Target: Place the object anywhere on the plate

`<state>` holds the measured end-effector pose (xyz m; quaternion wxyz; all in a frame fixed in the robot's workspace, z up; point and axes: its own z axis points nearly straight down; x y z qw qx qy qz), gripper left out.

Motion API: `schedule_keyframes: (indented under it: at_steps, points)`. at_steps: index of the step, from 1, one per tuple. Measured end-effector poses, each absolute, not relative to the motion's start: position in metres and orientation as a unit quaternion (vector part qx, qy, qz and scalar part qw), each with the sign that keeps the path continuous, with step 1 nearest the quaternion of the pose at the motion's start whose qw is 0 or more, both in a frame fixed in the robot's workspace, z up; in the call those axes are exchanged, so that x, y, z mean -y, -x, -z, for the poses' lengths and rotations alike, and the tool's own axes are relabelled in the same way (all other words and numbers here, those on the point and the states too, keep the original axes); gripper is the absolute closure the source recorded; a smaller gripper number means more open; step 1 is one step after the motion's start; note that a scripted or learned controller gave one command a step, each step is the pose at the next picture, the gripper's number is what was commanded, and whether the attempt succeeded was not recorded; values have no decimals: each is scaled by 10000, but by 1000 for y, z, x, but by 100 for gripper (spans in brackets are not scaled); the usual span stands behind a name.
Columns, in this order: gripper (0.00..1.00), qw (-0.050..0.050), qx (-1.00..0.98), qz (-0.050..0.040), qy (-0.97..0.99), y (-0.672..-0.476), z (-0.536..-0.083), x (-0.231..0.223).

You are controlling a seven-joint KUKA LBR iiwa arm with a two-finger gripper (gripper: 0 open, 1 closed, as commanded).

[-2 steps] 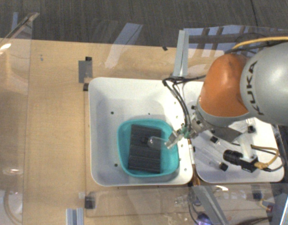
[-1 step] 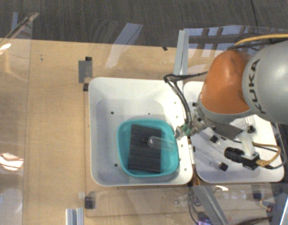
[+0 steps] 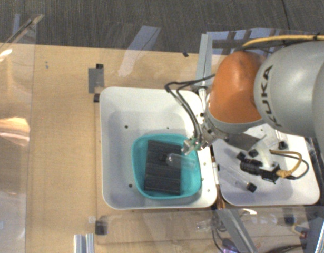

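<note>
Looming nearest the camera, the grey arm (image 3: 293,88) with its orange band reaches over the teal plate (image 3: 190,181). A dark, ribbed rectangular object (image 3: 162,167) lies flat on that plate. Fingers state: cannot tell. Placement appears done; next move likely calls for a clean upward retreat.

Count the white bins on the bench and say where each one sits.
2. The left bin sits mid-bench and holds the teal plate with a black object on it. The right bin adjoins it, partly hidden under the arm.
</note>
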<state>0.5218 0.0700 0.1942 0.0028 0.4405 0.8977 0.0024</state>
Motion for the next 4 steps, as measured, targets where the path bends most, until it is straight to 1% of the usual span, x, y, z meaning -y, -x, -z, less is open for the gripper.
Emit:
schedule_keyframes:
  at_steps: [1,2,3,4]
  points:
    - [0,28,-8977,-23,-4407,-522,-194,-70]
    - [100,51,-8977,-44,-4405,-524,-205,-70]
    - [0,50,-8978,-43,-4404,-524,-205,-70]
    - [100,73,-8980,-64,-4399,-526,-216,-71]
